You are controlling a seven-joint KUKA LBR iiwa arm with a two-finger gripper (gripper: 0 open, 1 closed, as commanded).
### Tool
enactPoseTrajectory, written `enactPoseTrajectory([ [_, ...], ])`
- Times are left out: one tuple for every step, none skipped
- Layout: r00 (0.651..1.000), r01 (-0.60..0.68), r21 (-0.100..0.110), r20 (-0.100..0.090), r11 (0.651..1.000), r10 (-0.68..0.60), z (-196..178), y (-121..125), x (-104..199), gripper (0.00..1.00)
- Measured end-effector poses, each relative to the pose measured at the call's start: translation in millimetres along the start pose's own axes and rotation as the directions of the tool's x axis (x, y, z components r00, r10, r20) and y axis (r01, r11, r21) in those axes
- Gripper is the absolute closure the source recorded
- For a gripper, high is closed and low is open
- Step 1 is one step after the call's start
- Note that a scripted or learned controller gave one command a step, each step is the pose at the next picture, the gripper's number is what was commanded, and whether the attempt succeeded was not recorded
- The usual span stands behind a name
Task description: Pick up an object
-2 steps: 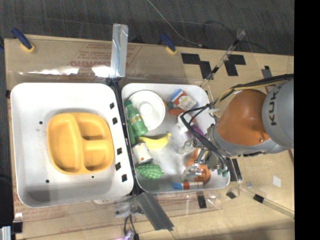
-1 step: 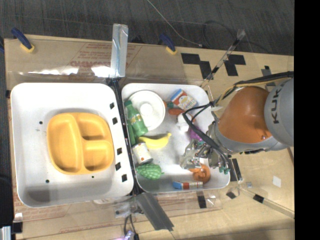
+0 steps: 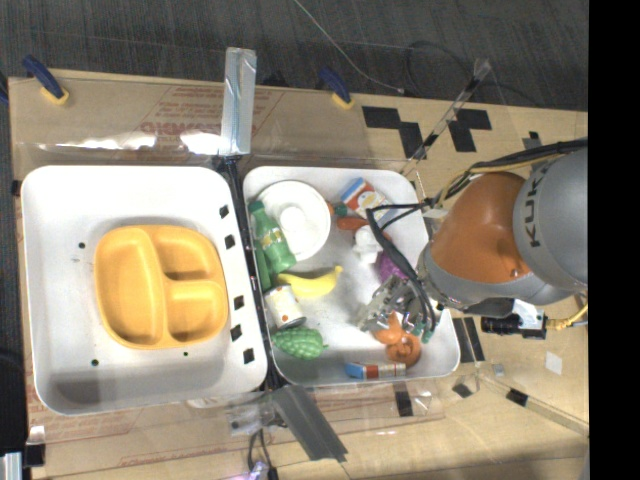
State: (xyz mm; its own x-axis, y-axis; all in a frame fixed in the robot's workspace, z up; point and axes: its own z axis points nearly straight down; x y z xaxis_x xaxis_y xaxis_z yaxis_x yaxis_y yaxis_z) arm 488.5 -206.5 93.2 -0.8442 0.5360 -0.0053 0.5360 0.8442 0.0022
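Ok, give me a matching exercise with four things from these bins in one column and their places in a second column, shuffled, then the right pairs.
Things:
1. yellow tray
2. banana
3. white bowl
4. gripper

Places:
A. far end of the right bin
B. near right part of the right bin, over an orange toy
C. in the left bin
D. middle of the right bin, beside a green bottle

Pairs: 1-C, 2-D, 3-A, 4-B
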Motion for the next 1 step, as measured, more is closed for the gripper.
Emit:
enactPoseTrajectory([
  [0.97,-0.244,0.003,-0.007,0.97,0.244,-8.6,11.5,20.4,1.0],
])
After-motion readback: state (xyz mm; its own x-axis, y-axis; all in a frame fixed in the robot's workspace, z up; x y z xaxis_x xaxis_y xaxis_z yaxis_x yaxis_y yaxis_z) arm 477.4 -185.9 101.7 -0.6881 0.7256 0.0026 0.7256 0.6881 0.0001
